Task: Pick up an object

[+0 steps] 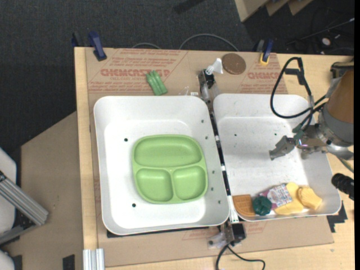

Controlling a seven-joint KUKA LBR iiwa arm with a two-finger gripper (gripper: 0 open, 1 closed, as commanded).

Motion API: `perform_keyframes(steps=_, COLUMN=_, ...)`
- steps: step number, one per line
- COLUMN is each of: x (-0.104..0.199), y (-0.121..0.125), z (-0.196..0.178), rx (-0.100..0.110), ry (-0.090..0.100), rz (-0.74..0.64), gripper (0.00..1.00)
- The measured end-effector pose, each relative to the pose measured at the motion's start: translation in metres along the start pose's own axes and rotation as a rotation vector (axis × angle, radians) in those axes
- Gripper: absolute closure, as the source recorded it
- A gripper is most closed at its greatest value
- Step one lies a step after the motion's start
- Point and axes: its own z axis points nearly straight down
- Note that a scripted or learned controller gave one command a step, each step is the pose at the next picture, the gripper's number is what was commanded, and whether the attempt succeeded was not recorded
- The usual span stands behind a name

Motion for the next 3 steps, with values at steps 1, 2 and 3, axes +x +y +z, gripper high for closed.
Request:
perform_keyframes(steps=1, x=-0.049, y=0.024, z=0.112, rx=0.006, ry=0.001, rz=0.003, gripper=0.00)
perform_keyframes(steps=2, x=-0.065, y=0.121, z=0.093, rx=-0.010, ry=-0.004, rz=-0.004, gripper=0.00)
perform_keyframes(steps=3, x=-0.074, y=0.111, z=0.111, rx=0.001, ry=0.006, rz=-0.002, gripper=0.00)
